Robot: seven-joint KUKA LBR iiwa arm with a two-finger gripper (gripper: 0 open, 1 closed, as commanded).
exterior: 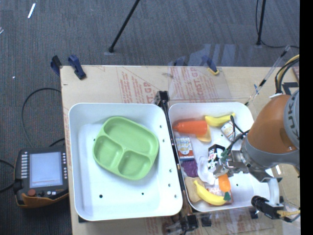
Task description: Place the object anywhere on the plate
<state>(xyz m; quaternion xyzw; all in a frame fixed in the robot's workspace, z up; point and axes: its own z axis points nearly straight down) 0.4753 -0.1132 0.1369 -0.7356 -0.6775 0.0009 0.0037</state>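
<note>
A light green plate (126, 147) with three compartments lies in the left white bin (83, 199). My gripper (216, 163) hangs low in the right bin (244, 112), over a cluster of toy food. Just below it are a small orange carrot piece (224, 184), a white item (208, 175) and a yellow banana (209, 195). To its left sit a purple piece (190, 168) and a small printed box (184, 148). I see nothing clearly held by the gripper.
At the back of the right bin lie a big orange carrot (191, 127), a second banana (218, 119) and a small can (227, 130). The arm's orange band (274, 126) overhangs the bin's right side. A black divider (168, 131) separates the bins.
</note>
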